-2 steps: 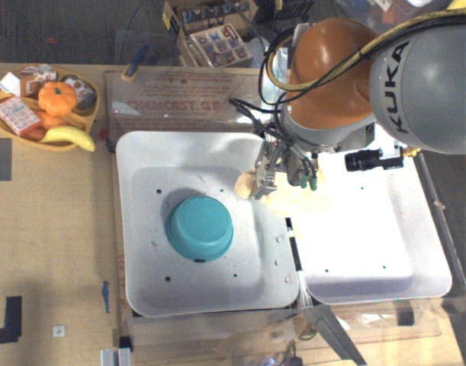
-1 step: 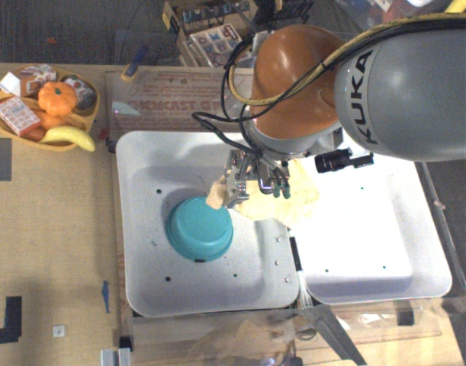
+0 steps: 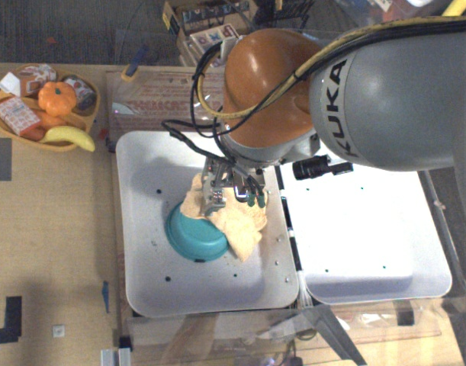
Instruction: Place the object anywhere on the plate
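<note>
Gripper [image 3: 231, 193] hovers low over yellow cloth [image 3: 236, 223] in left bin [image 3: 141, 280]; whether fingers are apart is unclear; teal plate [image 3: 196, 236] lies just below-left of them

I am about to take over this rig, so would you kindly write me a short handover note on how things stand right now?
Gripper: low over the left bin, right above the yellow cloth; whether it grips anything cannot be told.
Things: the teal plate lies in the left bin, its right edge against the crumpled cloth, which sits beside and partly behind it. The right bin stands next to it.
Done: nothing visibly placed; no object rests on the plate.
Left: secure the cloth, lift it and set it down on the plate.
</note>
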Robot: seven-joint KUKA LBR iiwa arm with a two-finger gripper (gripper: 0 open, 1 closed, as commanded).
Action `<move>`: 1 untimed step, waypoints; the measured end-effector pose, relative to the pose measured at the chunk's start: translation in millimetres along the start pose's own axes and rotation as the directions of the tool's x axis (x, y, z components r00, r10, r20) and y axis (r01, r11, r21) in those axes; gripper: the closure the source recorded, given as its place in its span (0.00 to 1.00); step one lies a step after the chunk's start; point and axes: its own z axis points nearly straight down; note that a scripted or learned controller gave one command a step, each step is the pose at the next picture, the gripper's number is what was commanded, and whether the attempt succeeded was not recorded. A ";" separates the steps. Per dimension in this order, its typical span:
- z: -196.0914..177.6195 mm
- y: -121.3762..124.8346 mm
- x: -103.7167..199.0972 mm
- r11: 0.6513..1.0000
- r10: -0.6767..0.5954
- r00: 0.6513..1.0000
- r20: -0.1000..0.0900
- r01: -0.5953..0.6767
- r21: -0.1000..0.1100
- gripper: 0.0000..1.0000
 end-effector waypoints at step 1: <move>-0.1 -0.2 -0.1 1.000 0.000 1.000 0.000 0.000 0.000 0.00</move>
